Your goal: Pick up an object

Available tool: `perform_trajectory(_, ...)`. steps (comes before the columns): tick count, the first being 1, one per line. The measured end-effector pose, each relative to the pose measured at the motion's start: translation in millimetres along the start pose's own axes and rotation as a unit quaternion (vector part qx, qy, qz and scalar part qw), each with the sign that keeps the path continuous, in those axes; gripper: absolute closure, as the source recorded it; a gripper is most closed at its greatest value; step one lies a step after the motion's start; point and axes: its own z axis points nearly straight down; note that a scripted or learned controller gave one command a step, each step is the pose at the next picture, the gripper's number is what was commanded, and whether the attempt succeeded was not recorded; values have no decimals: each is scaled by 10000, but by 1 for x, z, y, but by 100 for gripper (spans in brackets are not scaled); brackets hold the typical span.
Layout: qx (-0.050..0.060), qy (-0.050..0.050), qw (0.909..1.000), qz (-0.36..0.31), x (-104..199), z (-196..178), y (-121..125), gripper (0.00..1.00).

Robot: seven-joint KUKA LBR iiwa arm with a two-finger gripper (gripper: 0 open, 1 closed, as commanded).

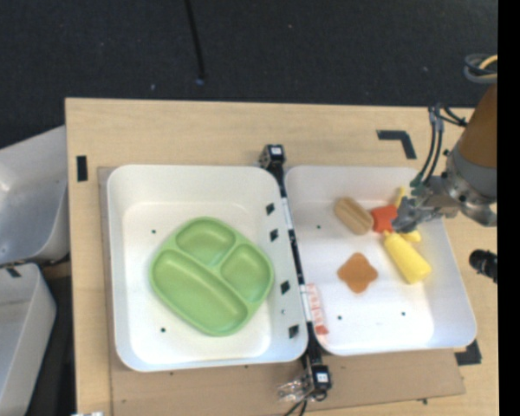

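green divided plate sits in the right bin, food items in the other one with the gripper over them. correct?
Not quite. The camera view shows the green plate in the left bin. The food items, a tan roll, a brown piece and a yellow piece, lie in the right bin, with the gripper over them.

Left white bin (121, 258) holds a green divided plate (211, 275) lying flat, three compartments, roughly centred. Both bins sit side by side on my light wooden table (173, 128). A dark floor (243, 33) lies beyond; white containers (17, 206) stand off its left edge.
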Motion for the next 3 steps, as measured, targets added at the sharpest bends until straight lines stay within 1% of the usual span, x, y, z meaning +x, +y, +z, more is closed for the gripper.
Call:
perform_trajectory(1,20,6,10000,0,-1,-10,1,100)
perform_trajectory(2,29,12,10000,-13,55,-8,2,100)
perform_trajectory(3,34,16,10000,-14,103,-6,2,100)
